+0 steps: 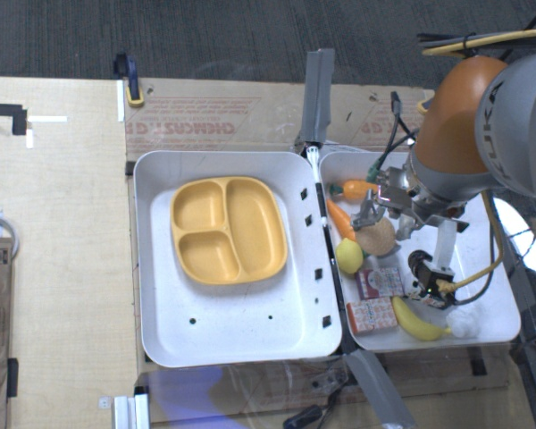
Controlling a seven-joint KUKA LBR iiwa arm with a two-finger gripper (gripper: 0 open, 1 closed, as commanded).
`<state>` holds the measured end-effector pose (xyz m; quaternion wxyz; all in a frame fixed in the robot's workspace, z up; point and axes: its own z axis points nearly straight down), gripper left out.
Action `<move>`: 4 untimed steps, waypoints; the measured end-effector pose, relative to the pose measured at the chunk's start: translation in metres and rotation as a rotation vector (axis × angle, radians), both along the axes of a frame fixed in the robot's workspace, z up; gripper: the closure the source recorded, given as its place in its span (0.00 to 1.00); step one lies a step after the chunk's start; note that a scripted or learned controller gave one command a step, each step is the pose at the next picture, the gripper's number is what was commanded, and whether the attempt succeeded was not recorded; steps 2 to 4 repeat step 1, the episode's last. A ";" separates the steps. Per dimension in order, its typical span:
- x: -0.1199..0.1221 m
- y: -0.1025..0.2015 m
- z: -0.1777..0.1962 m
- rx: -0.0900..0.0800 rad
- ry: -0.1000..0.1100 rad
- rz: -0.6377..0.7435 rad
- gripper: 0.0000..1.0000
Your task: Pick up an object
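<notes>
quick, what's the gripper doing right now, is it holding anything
Gripper: down in the right bin, right at the brown round object beside the lemon; whether it holds anything cannot be told.

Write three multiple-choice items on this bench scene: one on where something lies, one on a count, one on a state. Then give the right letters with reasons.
1. Where does the yellow plate lie?
A. in the left bin
B. in the right bin
C. on the cardboard outside both bins

2. How many compartments does the plate have?
A. two
B. three
C. five

3. How does the banana lie?
A. on the right bin's floor, near its front edge
B. lifted between the fingers
C. on the plate

Answers: 1 A, the plate sits in the middle of the left bin. 2 B, one long compartment and two smaller ones show. 3 A, it rests flat, apart from the pincer, which hovers by the carrot and lemon.
</notes>
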<state>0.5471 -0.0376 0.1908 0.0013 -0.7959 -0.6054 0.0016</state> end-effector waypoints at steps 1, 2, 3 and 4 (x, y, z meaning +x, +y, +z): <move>0.056 0.027 0.037 -0.001 -0.001 0.110 1.00; 0.056 0.027 0.037 -0.001 -0.001 0.110 1.00; 0.056 0.027 0.037 -0.001 -0.001 0.110 1.00; 0.056 0.027 0.037 -0.001 -0.001 0.110 1.00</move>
